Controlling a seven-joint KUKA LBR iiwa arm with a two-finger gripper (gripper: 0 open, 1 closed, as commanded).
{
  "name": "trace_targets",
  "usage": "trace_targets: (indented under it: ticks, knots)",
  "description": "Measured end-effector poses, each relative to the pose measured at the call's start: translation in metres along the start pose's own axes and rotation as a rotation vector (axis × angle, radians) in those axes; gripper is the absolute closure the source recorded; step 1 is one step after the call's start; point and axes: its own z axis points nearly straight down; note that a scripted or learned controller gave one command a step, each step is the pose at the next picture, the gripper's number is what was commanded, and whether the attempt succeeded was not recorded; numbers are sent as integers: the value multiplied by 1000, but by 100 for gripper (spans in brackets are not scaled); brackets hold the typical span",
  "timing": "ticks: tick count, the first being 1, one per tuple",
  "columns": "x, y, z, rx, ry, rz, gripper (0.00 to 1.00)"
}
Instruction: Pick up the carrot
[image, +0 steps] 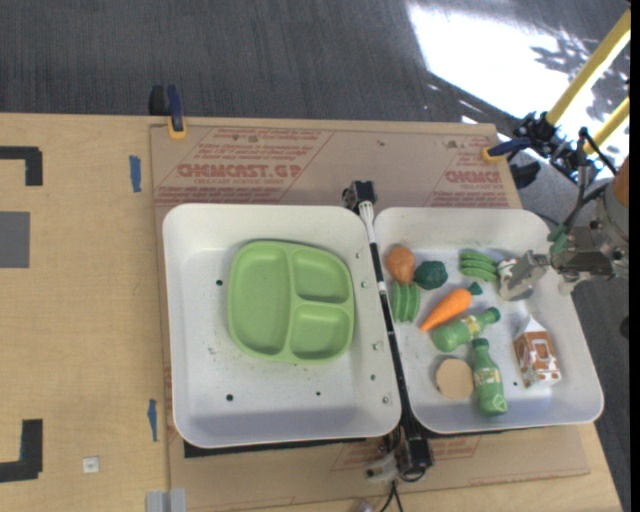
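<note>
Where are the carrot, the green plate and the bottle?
carrot (447, 307): camera view, middle of its orange body.
green plate (292, 301): camera view, ridge between its compartments.
bottle (487, 378): camera view, its green body, near the label.

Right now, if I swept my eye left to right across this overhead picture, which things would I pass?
Green divided plastic plate → small orange-brown toy egg shape → orange toy carrot with green top → green toy bottle → orange-and-white toy carton → the robot's gripper region at the far right.
</note>
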Motion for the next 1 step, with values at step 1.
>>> trace_targets:
  ticks: [1]
  knots:
    - [27, 40, 163, 5, 2, 94, 0]
